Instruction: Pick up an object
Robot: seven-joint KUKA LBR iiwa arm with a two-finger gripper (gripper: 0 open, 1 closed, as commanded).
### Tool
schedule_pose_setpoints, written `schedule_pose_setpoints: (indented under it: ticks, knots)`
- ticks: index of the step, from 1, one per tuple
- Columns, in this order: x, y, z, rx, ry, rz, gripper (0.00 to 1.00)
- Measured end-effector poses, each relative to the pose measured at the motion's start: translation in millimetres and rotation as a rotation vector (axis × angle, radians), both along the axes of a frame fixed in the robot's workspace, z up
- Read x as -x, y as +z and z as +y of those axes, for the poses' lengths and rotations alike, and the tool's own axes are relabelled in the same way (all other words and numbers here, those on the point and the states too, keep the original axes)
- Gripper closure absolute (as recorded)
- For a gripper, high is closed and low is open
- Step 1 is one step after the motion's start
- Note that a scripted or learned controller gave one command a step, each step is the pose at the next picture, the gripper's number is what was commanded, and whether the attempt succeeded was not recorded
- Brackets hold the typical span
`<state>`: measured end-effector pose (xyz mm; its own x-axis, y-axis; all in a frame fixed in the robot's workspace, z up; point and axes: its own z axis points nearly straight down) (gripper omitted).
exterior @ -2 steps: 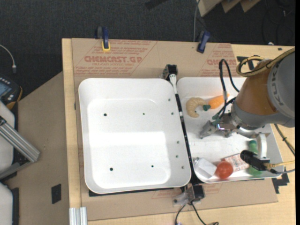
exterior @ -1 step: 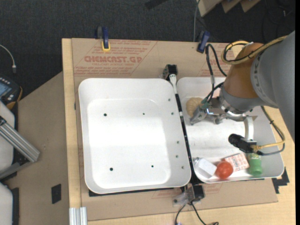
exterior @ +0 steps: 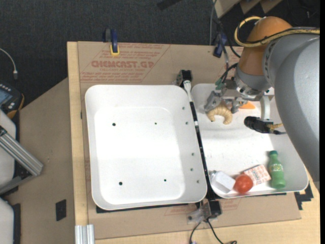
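A tan croissant-shaped pastry [exterior: 221,116] lies near the far left corner of the right bin [exterior: 238,149]. My gripper [exterior: 222,104] hangs right over it, low in the bin. Its two grey fingers [exterior: 210,105] are spread open, one on either side of the pastry's far edge. Nothing is lifted between them. A small orange piece [exterior: 248,105] peeks out just right of the gripper, partly hidden by the wrist.
At the right bin's near end lie a green bottle [exterior: 275,169], a red-and-white packet [exterior: 259,174], a red tomato [exterior: 244,184] and a clear white wrapper [exterior: 221,180]. The left bin [exterior: 101,136] sits alongside, its dark dividing rim [exterior: 197,131] close to the gripper.
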<state>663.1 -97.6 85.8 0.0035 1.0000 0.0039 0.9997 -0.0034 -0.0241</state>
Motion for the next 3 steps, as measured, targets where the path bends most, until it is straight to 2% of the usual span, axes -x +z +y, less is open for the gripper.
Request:
schedule_pose_setpoints:
  ticks: [1,2,3]
  knots:
    - [-3.4,14.3,0.0,0.006,0.004,-0.023,1.00]
    - [34.6,170.9,18.1,0.006,0.006,-0.043,1.00]
    - [-3.9,249.9,23.8,0.007,0.006,-0.038,1.00]
